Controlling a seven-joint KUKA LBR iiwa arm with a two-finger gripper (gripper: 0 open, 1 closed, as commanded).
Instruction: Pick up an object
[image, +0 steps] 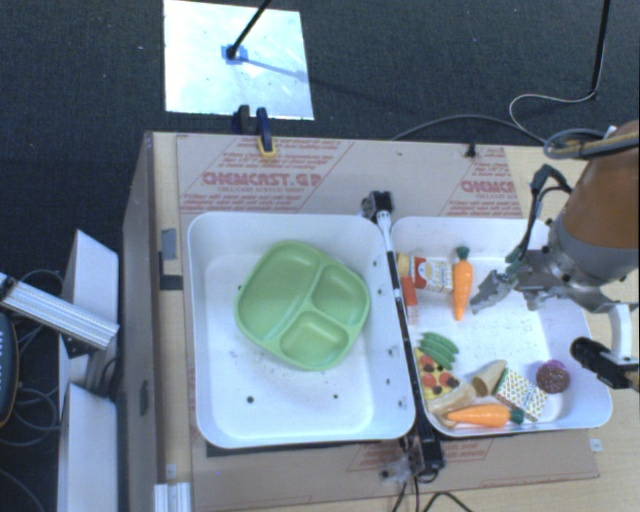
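My gripper (487, 296) hovers open and empty beside the upright carrot (461, 284) in the right bin (590, 330).

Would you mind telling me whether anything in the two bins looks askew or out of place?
The green divided plate sits skewed in the left bin, its edges at an angle to the walls. The toy food is huddled along the right bin's left and front edges.

Bright, even overhead lighting; soft and slightly grainy throughout. Mild glare on the white bins (300, 420) and a washed-out silver sheet (238, 58) at top. Faint shadows under the green divided plate (303, 303). Dark, underexposed floor (70, 120). Slight blur at the arm (600, 215).
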